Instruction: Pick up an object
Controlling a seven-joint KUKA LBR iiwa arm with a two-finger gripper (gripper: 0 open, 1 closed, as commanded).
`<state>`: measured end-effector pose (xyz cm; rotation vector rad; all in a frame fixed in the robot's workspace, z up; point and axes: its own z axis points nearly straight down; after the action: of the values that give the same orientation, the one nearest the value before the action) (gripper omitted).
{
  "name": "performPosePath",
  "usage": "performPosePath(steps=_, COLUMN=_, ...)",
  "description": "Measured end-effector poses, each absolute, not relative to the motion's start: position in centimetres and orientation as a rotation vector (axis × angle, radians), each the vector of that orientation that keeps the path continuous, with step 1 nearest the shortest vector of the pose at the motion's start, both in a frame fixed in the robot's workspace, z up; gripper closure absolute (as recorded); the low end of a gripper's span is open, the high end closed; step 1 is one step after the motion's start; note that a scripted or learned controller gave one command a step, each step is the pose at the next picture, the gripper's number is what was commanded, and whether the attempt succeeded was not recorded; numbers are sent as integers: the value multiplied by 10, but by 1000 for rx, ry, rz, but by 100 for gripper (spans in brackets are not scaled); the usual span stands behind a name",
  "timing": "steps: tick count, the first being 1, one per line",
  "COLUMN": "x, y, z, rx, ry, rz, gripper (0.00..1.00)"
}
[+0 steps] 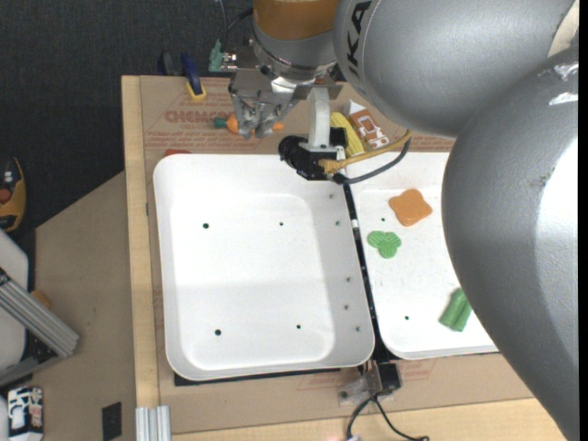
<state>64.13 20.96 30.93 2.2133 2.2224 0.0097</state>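
The grey arm looms nearest the lens, covering the frame from twelve to five o'clock, its orange band at the top. Beneath the band the gripper hangs past the far rim of the left bin, over the brown bench board; something orange shows at its tips, but whether it grasps anything I cannot tell.

The candidates lie in the right bin, at about three o'clock: an orange piece, a green clover-like piece just beside it towards six, and a green block further towards five, partly under the arm. All look small, light and probably soft or foamy, so a pinch across the narrow width should serve. The bin floor seems smooth plastic; pieces may skid. They lie well apart, leaving room, though the shallow walls crowd the block.
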Motion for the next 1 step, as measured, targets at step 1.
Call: performPosePath(steps=1, x=658, y=103, z=313, rx=2229, ry=2209, rz=-3, gripper=100)
